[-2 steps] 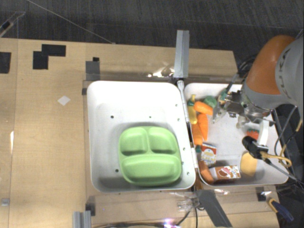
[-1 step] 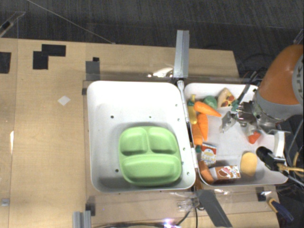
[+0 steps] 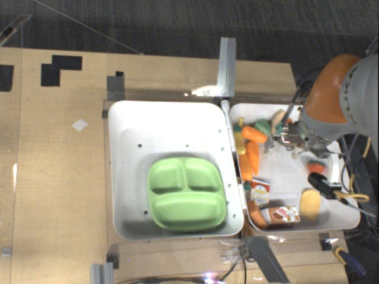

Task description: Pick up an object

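The right bin [image 3: 284, 173] holds a heap of toy food along its left side. An orange carrot [image 3: 254, 135] lies near the top, with a green piece [image 3: 261, 125] behind it and a second orange carrot [image 3: 253, 156] below. A beige piece [image 3: 277, 118] sits at the back. My gripper [image 3: 283, 138] hangs low over the bin's upper middle, just right of the top carrot. Nothing is visibly held. Further down are a small red and white carton [image 3: 260, 189], a brown carton [image 3: 283, 215] and a yellow round fruit [image 3: 310, 203].
The left bin [image 3: 136, 135] bears a green divided tray [image 3: 186, 193] in its lower half. A metal divider post [image 3: 227, 70] stands between the bins at the back. A small red piece [image 3: 315, 168] lies by the right bin's right side. The arm's orange band [image 3: 328, 96] overhangs that bin's far right corner.
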Controlling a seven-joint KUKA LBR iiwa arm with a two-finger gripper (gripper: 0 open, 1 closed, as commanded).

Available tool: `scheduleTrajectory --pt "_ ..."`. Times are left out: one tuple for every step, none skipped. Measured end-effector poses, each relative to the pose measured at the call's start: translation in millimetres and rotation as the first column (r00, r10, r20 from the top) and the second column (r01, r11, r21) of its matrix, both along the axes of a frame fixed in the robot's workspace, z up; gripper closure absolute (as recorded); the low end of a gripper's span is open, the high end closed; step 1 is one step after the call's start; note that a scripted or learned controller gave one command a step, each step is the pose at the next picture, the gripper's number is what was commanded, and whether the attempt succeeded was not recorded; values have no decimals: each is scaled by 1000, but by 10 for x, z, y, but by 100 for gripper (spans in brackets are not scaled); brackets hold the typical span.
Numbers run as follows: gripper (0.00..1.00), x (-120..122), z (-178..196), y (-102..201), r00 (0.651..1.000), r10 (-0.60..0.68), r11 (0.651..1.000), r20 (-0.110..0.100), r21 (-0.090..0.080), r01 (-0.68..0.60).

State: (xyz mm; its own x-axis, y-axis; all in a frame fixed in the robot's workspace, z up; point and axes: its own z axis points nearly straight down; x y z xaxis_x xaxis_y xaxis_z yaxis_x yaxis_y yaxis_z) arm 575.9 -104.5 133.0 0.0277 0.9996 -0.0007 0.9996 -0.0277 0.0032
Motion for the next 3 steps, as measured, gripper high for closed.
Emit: scheduleTrajectory --pt "0 538 -75 111 996 85 996 14 -3 -85" --pt "0 956 -439 216 982 189 982 7 -2 -189" --pt "0 957 -440 62 981 192 981 7 -3 -192"
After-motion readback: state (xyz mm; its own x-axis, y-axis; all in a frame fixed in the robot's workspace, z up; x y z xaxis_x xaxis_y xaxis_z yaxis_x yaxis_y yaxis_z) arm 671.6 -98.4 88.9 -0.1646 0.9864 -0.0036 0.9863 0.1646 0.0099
